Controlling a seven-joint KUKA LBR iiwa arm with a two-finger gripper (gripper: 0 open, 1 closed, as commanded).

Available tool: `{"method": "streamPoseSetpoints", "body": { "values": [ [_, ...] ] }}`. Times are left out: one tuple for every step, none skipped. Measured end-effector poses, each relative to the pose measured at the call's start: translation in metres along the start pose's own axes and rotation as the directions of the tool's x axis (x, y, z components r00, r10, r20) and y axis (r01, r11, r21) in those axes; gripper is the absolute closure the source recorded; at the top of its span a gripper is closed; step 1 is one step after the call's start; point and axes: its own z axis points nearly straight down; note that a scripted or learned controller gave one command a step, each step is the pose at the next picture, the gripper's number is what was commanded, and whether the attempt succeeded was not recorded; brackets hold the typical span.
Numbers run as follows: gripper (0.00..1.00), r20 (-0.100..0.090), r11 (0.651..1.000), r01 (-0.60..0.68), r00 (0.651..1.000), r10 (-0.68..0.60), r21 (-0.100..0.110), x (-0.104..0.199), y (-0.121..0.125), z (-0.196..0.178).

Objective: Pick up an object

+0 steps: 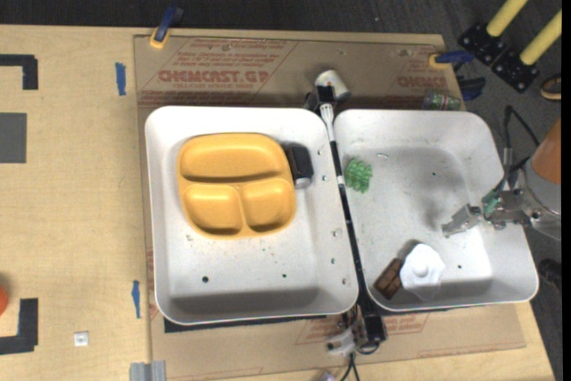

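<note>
I see the bench (71, 192) under a sheet of brown cardboard (294, 67) with red lettering, and on it the two white bins side by side. The left bin (178, 281) carries the biggest item, a yellow divided tray (236, 183) with three compartments, lying in the bin's upper half. Tucked against the tray's right edge is a small dark block (299, 163) (I cannot make out what it is). The right bin (464, 138) has three things in it: a white bottle (421, 268) near the front wall, a brown stick-like piece (390, 279) touching the bottle's left side, and a small green object (359, 174) near the bin's left wall, well apart from the other two. The arm (549, 169) comes in from the right edge of my view, and the gripper (457, 224) hangs over the right half of the right bin, above and to the right of the bottle, not touching it. Its fingers look slightly parted and nothing sits between them, so I read them as open and holding nothing. A blue clamp (167, 24) with a yellow tip grips the cardboard's back-left corner.
</note>
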Motion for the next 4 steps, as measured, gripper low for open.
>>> {"method": "streamPoseSetpoints", "body": {
  "values": [
    [0.0, 0.005, 0.978, 0.207, 0.978, -0.207, 0.01, 0.09, -0.018, 0.007],
    [0.0, 0.006, 0.99, 0.139, 0.99, -0.139, 0.009, 0.12, -0.017, 0.026],
    [1.0, 0.006, 0.99, 0.139, 0.99, -0.139, 0.004, 0.121, -0.016, 0.016],
    [1.0, 0.008, 0.999, -0.036, 0.999, 0.036, 0.004, 0.12, -0.01, 0.026]
  ]
}}
